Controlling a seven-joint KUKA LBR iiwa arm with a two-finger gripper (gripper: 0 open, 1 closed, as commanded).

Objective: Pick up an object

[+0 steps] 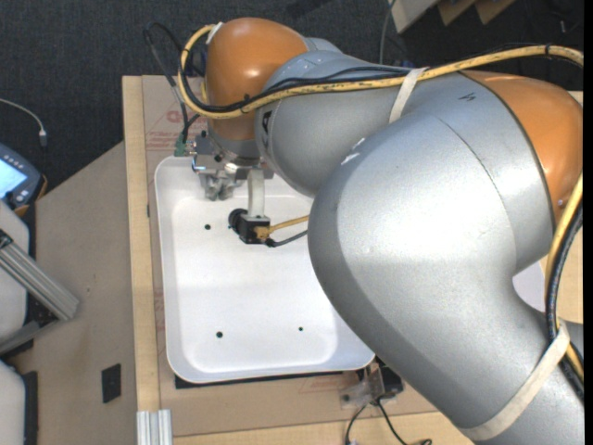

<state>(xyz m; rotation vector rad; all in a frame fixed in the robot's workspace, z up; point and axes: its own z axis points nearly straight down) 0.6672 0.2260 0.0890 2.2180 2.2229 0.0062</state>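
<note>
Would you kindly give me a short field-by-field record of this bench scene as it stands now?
arm: grey with orange bands, reaching in from the view's right and covering the bench's right part
pincer: low over the upper-left corner of the white bin, as the view shows it
white bin: shallow, lying on the bench
bin floor: a few small dark dots
bench: tan surface around the bin
grasp: cannot tell from this view

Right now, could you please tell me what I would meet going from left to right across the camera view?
Device with a lit screen → white bin → the robot's bulky grey arm, which covers the bin's right side.
</note>
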